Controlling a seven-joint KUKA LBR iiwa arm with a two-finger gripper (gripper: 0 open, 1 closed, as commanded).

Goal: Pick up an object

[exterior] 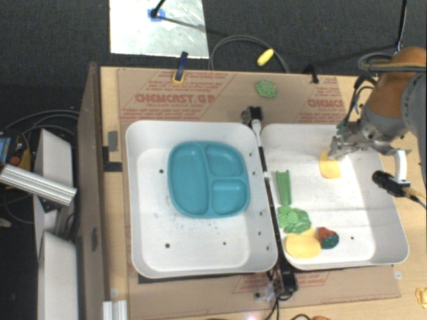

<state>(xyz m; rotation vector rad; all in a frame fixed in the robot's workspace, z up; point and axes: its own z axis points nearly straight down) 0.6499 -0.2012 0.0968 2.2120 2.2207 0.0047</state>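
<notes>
Just below my fingers [335,148] lies a pale yellow block [329,168] in the right bin [383,212], touching or nearly so. How wide my fingers stand I cannot tell. Bare floor lies around it; the far rim is near. Toward the near rim lie a green stick [284,187], leafy green piece [293,219] and yellow lump [303,247]. The left bin [147,245] holds a blue tray [208,179].

Open floor [320,205] between toys
</notes>
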